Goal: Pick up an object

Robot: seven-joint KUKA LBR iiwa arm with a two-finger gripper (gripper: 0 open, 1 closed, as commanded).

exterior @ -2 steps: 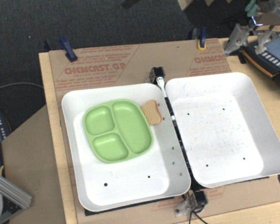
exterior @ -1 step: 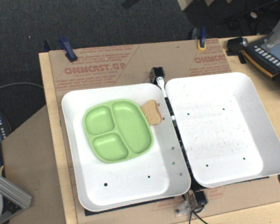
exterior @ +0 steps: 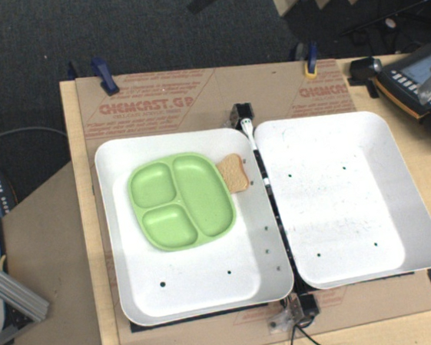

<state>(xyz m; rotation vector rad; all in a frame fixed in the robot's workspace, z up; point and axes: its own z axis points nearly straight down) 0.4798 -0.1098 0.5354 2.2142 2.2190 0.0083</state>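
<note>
A light green divided plate (exterior: 181, 201) with three compartments lies in the left white bin (exterior: 135, 285), toward its upper middle. A tan, cracker-like piece (exterior: 233, 173) rests against the plate's right rim, near the bin's right wall. The right white bin (exterior: 342, 200) sits beside it, its floor marked with small dark specks.
Both bins stand on a brown cardboard-covered bench (exterior: 153, 98), held by blue clamps (exterior: 103, 75) at the back edge. A black clip (exterior: 241, 114) joins the bins at the top of their seam. A handheld device (exterior: 414, 83) lies at the far right.
</note>
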